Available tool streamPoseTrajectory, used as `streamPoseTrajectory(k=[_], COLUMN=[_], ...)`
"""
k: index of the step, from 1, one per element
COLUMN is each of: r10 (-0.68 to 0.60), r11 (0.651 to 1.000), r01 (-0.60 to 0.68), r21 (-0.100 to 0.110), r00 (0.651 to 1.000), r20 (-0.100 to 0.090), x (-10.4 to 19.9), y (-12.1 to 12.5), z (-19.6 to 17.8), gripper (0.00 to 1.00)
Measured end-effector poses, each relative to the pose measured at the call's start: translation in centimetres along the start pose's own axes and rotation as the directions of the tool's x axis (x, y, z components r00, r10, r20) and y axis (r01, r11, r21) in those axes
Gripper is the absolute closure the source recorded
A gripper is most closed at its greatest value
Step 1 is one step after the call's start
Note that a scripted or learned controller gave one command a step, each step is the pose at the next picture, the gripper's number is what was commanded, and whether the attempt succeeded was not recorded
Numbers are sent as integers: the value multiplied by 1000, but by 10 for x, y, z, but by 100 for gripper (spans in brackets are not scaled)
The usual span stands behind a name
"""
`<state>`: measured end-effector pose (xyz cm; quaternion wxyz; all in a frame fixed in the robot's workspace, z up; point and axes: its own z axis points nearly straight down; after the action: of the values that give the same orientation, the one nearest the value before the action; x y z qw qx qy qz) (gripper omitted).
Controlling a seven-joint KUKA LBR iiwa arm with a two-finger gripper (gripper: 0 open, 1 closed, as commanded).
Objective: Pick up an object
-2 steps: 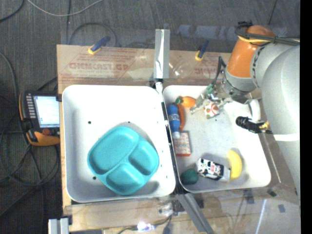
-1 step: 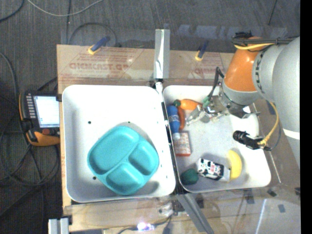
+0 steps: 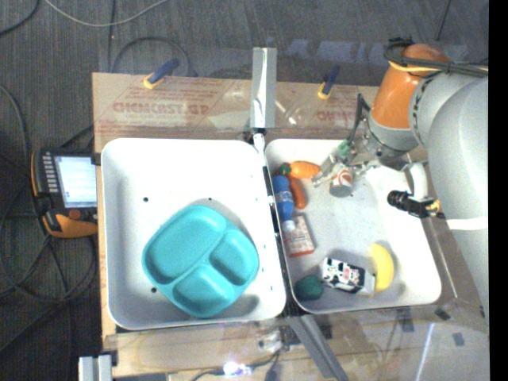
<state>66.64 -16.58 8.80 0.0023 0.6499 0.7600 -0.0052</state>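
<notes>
Nearest to us, the teal plate is lying in the left bin, tilted toward its front edge. Moving right, we are seeing the right bin holding the rest: a blue bottle lying along its left wall, a carrot just beside the bottle's top, and a small clear bottle lying below them. Toward the front we are finding a dark green ball touching a black-and-white carton, with a banana just right of it. At the back of this bin the gripper is hanging over a small red-and-white object; we cannot tell whether it is gripping it
</notes>
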Motion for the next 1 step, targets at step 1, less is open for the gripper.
streamPoseTrajectory(k=[1], r10=[-4], r11=[1000], r01=[4], r21=[-4], r00=[1000], r20=[-14], x=[-34], y=[-1], z=[-1], gripper=[0])
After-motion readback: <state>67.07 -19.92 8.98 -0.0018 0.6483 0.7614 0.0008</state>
